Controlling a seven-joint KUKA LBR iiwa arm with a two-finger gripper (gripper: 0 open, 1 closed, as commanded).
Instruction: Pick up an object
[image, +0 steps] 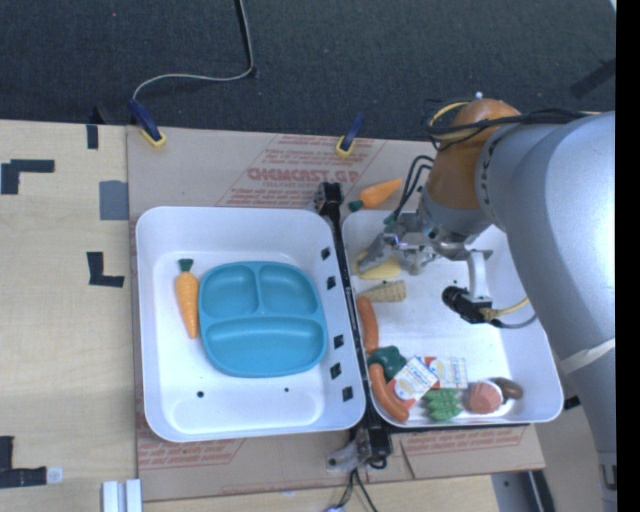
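My gripper (395, 250) is low in the right bin (520, 350), near its upper left corner. It hangs right above a pale yellow piece (378, 269), seemingly touching it. A corn-like tan piece (386, 291) lies just below that. An orange carrot (380, 192) rests at the bin's top rim, up and left of the gripper. The arm's wrist hides what is directly under it.
The right bin also holds an orange sausage (368, 322), a second one (386, 393), a green item (386, 358), a small printed packet (416, 378), broccoli (440, 404) and a reddish ball (484, 397). The left bin (160, 240) holds a blue divided plate (263, 317) and a carrot (187, 300).
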